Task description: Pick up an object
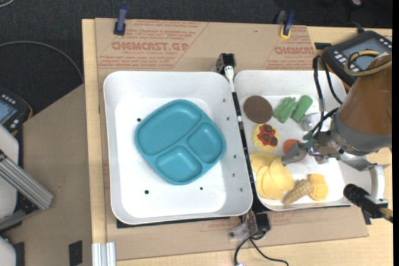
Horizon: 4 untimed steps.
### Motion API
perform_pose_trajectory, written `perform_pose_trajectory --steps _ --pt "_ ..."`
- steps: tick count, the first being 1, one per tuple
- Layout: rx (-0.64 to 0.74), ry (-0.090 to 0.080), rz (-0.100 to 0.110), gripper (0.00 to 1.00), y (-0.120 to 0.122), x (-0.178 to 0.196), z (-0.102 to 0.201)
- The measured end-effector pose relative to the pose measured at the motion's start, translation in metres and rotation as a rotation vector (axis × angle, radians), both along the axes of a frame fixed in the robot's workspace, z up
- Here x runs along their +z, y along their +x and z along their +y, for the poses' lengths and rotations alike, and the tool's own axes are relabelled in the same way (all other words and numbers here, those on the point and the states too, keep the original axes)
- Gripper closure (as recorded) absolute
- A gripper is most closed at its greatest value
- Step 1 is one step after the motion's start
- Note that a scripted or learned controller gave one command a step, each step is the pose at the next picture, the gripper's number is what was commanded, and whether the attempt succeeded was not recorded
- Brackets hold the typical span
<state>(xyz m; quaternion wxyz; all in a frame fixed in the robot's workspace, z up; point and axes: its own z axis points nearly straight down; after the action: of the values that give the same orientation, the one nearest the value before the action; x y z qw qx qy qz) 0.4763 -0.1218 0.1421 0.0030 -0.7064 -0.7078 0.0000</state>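
Tool position was over the right bin, low above its middle, reached in from the right on the grey arm with the orange band. Whether the tool was apart or together could not be told; no object was visibly between its tips. A small red toy piece lay just beside the tool tip, on its upper left. Contact between the two could not be told.

Other contents of the right bin were as follows. A round yellow piece with red and dark spots lay left of the red piece. A brown disc lay above it, near the bin's left wall. Two green pieces lay side by side to the right of the disc. A pale yellow rounded item lay in the lower left part of the bin. A tan and yellow corn cob lay to its right, by the lower wall.

The left bin stood touching the right bin along their shared edge. It carried a blue three-compartment plate near its middle. Both bins rested on the cardboard-covered counter, which was held by a blue clamp and a yellow clamp at its far edge.
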Motion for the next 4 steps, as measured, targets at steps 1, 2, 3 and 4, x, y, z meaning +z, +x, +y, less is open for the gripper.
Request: perform_pose_trajectory --steps 1,2,3,4 --pt "0.000 -0.010 -0.025 0.00 0.005 0.176 -0.015" --pt "-0.007 -0.009 -0.009 0.00 0.003 0.178 -0.073" --pt "0.000 -0.012 -0.021 0.00 0.030 0.295 -0.078" --pt "0.013 0.001 0.004 0.00 0.002 0.224 0.073"
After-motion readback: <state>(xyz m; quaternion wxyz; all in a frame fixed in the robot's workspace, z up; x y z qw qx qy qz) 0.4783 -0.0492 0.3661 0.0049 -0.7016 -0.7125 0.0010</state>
